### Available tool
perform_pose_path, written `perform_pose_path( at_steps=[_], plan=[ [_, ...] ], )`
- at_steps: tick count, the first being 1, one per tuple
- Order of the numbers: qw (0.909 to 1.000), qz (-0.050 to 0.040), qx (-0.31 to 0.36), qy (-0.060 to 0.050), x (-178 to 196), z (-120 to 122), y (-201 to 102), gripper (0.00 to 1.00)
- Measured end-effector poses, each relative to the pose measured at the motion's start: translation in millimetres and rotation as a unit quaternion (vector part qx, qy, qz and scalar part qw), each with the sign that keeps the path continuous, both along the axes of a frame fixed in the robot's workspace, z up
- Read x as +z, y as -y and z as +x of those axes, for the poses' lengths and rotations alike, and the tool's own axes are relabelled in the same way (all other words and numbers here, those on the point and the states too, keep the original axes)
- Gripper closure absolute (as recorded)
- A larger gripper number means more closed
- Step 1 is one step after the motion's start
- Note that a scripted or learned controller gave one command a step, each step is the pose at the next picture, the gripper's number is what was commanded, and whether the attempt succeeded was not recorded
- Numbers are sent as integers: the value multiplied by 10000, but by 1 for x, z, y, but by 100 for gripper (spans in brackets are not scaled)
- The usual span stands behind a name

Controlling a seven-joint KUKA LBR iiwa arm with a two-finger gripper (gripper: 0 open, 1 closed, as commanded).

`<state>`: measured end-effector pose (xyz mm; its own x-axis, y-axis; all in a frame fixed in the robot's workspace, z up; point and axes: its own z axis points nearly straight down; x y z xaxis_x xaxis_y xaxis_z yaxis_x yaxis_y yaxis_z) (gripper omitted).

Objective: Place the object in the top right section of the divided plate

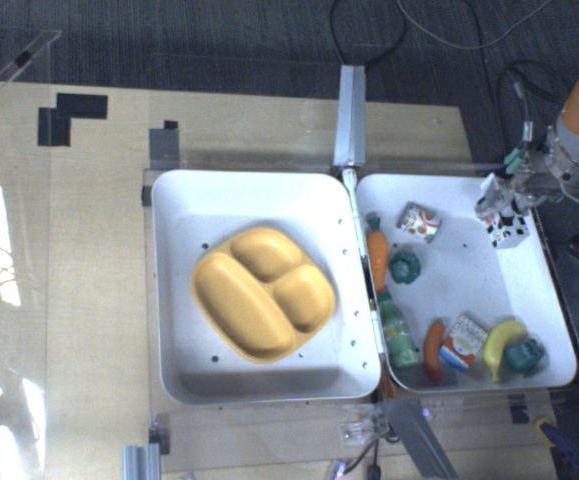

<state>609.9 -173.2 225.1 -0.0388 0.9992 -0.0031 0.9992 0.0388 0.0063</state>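
On the pale wooden desk [89, 268] two shallow white bins sit side by side. Nearest in the right bin [469, 268], along its front edge, lie a yellow banana [499, 344] beside a teal lump [525, 356], a small printed carton [462, 340] whose writing is too small to read, a red sausage-like piece [433, 349] and a green bottle [397, 333] against the left wall. Further back are a round teal thing [404, 266], an orange carrot [377, 253] and a tipped cup [420, 221] with a printed, unreadable label. The left bin [179, 228] holds a smooth, glossy yellow plate [264, 290] of three rounded sections. At the far right corner the pincer [504, 213] hovers by a black-and-white spotted thing [510, 231], perhaps a toy cow; whether it grips it, or how its jaws stand, I cannot tell.
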Motion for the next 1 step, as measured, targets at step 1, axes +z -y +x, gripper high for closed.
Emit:
perform_pose_path(
  at_steps=[1],
  plan=[
    [9999, 12, -113, 0, 4, 30, -59, 100]
  ],
)
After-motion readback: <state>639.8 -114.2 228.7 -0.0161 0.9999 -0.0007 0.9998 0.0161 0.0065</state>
